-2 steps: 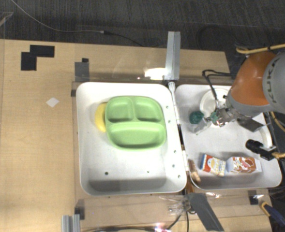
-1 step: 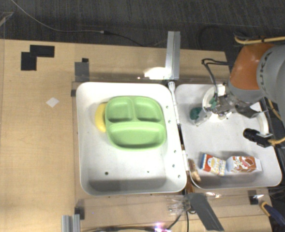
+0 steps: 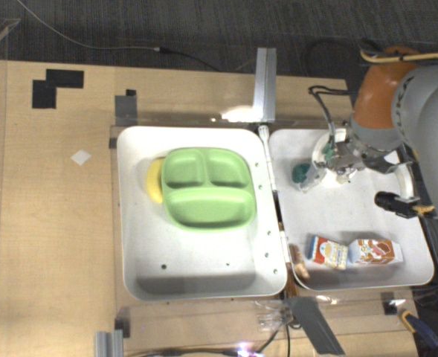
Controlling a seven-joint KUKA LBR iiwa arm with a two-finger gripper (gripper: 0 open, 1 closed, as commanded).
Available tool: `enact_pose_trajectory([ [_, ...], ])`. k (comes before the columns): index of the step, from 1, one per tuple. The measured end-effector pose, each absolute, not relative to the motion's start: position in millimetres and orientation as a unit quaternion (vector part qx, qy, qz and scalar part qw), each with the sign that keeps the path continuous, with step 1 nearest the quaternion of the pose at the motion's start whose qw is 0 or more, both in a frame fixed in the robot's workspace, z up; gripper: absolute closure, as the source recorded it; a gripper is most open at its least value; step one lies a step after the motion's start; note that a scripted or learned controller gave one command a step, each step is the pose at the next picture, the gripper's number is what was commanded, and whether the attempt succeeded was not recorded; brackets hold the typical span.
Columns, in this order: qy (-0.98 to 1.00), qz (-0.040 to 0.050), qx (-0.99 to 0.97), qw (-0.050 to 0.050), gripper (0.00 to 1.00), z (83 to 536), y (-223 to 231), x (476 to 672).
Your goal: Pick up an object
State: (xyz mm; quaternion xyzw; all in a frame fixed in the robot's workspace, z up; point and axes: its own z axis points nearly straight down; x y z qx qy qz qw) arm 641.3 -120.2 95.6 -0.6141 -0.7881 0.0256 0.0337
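In the right bin [image 3: 352,222], my gripper [image 3: 332,163] hangs low near the back, reaching in from the right. A small teal object [image 3: 301,173] lies just left of it, close to or touching its tip; I cannot tell which. A milk carton [image 3: 350,252] with orange and white print lies on its side along the bin's front wall. In the left bin [image 3: 196,266], a green divided plate [image 3: 207,187] rests with a yellow object [image 3: 154,181] poking out from under its left edge.
A small brown thing [image 3: 295,258] sits at the right bin's front left corner, beside the carton. A metal post [image 3: 265,88] rises behind the gap between the bins. Bare white floor lies in the middle of the right bin.
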Motion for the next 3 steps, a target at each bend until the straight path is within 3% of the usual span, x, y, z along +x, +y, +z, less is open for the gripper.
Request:
enact_pose_trajectory([
  [1, -0.751, 0.0315, -0.658, 0.035, 0.0, 92, -129, 648.2],
  [2, -0.672, -0.0017, -0.741, 0.002, 0.0, 138, -188, 611.1],
  [3, -0.666, -0.0002, -0.746, -0.001, 0.0, 117, -129, 650.6],
])
